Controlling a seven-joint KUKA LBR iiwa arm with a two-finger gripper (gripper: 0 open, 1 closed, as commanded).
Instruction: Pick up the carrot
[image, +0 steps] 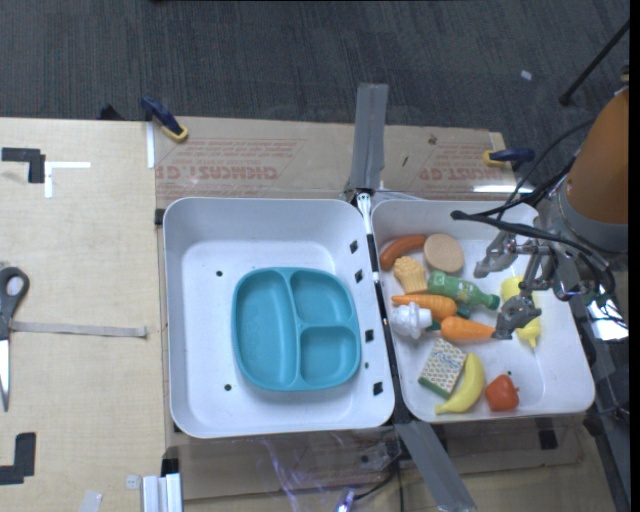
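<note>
Nearest the camera in the right bin (575, 395) lie a red tomato-like toy (502, 392), a yellow banana (464, 386) and a speckled sandwich-like square (442, 366) leaning against the banana. Just beyond them is the carrot (467, 328), orange, lying crosswise near the bin's middle with its thick end toward the gripper (509, 292). A second orange carrot-like piece (425, 302) lies a little further back, with a white bottle-shaped toy (410, 320) between the two at their left ends. Next come a green bottle (462, 289), a pale yellow corn-like piece (409, 272), a round tan bun (443, 253) and an orange-red sausage (402, 247) at the far wall. The gripper hovers over the bin's right half, its fingers spread apart with nothing between them, the nearer tip just beside the carrot's thick end, over a yellow toy (527, 331). The left bin (190, 330) holds a teal divided plate (297, 327). Scissors (8, 300) lie at the table's (80, 250) left edge.
</note>
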